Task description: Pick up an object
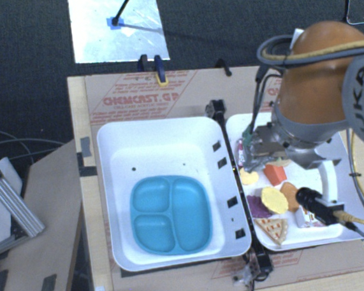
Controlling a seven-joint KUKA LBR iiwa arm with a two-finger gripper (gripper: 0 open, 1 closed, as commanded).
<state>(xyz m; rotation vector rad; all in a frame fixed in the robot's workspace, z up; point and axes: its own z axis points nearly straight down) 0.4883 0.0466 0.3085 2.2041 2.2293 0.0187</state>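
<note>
Reach-in stage, as I judge it: my gripper (pixel 250 157) is low over the right bin (pixel 344 235), at its upper left corner. Whether it is wide, narrow or holding, I cannot tell. Candidate objects lie just below it: orange block (pixel 275 173), yellow piece (pixel 273 199), purple piece (pixel 259 207), waffle wedge (pixel 274 230). Left bin (pixel 161 127) holds a blue divided tray (pixel 171 214). Next move, I reckon: settle on one item, likely the orange block, and centre over it before closing

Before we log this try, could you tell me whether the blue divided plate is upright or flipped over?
Upright: the blue divided plate lies flat in the left bin, its three compartments facing up.
</note>
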